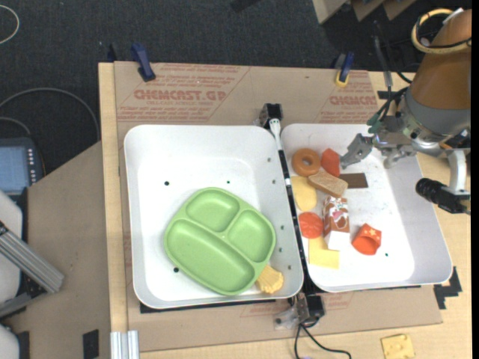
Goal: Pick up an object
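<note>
Nothing is lifted yet. The gripper (358,152) hovers near the right bin's (419,234) far edge, just above the toy food: doughnut (305,161), bread (328,183), carton (336,221) (all clustered along the left wall). I cannot tell how its jaws stand. Descending, closing and lifting remain.

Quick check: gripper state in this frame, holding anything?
Gripper: over the right bin, above the toy food; nothing visibly between it. Open or closed cannot be told.
</note>
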{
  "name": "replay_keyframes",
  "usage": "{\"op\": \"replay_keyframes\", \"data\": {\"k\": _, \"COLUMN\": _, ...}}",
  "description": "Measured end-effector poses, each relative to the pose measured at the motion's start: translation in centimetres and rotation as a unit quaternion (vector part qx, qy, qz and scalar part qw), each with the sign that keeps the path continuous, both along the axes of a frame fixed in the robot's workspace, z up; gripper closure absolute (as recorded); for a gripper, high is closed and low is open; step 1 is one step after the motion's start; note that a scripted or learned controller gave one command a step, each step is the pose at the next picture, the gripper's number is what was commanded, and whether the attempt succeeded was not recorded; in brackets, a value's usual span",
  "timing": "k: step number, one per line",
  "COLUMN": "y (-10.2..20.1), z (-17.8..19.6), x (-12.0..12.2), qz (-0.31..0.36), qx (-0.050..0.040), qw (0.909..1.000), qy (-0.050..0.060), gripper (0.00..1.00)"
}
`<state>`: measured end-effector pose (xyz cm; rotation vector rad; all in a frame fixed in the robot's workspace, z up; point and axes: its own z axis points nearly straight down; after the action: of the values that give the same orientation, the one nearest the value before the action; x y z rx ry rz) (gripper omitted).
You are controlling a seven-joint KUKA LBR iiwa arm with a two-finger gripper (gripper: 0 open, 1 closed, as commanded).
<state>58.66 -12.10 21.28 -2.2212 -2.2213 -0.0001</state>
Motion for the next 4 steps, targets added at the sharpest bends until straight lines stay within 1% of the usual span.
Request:
{"op": "replay_keyframes", "data": {"k": 1, "y": 1.6, "z": -11.1, "x": 4.2, "qz": 0.0, "qx": -0.0012, "qw": 1.0, "qy": -0.006, "gripper": 0.0}}
{"op": "replay_keyframes", "data": {"k": 2, "y": 0.2, "z": -12.7, "x": -4.8, "qz": -0.003, "qx": 0.0002, "qw": 1.0, "qy": 0.001, "gripper": 0.0}}
{"op": "replay_keyframes", "data": {"k": 3, "y": 2.2, "z": -12.8, "x": -5.6, "qz": 0.0, "qx": 0.001, "qw": 1.0, "qy": 0.002, "gripper": 0.0}}
{"op": "replay_keyframes", "data": {"k": 4, "y": 2.1, "z": -11.7, "x": -5.4, "qz": -0.001, "qx": -0.0001, "qw": 1.0, "qy": -0.002, "gripper": 1.0}}
